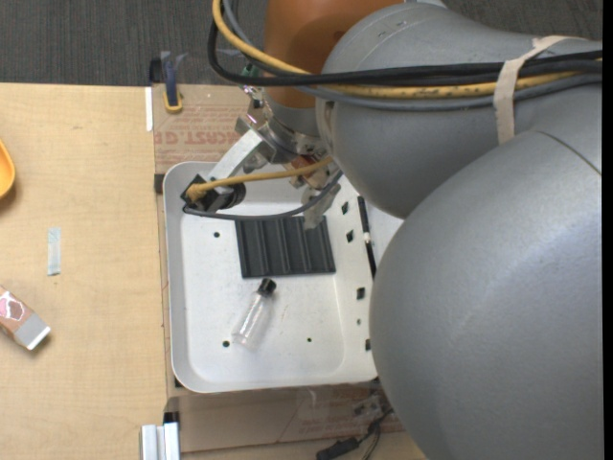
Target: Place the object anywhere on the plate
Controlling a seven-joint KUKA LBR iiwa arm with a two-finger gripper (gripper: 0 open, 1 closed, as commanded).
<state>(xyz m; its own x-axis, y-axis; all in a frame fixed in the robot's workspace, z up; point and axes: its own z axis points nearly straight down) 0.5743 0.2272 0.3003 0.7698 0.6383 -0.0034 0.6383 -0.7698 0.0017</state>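
Two loose items on floor of shallow white plastic bin (pixel 192 353): clear plastic vial w/ black cap (pixel 252 316) and black ribbed rectangular block (pixel 285 248).

Vial lying flat, long axis diagonal: cap end toward upper right, clear end toward lower left. Just below block's lower-left part, cap close to block's bottom edge; touching or not, can't tell. Smooth, see-through cylinder, no label legible.

Block flat near bin middle, long axis approx left-right, straight ridges running top-to-bottom across it w/ slight tilt. Matte black.

Hand (pixel 312 214) of big grey arm (pixel 479 257) over block's upper-right corner, tip at or just above block's top edge. Open or closed: can't tell.

Orange plate (pixel 4 172) at far left of light wooden tabletop (pixel 86 161), cut off by frame edge, curved rim, well apart from bin and both items.

Also on tabletop:
- Small flat grey strip (pixel 53 252), long axis top-to-bottom.
- Small packet, red-brown & white w/ grey end (pixel 21 320), print too small to read.

Brown cardboard (pixel 206 127) behind bin, red print upside down, approx "CONST. GR", rest hidden by arm. Blue clamp (pixel 170 70) at tabletop's back edge.
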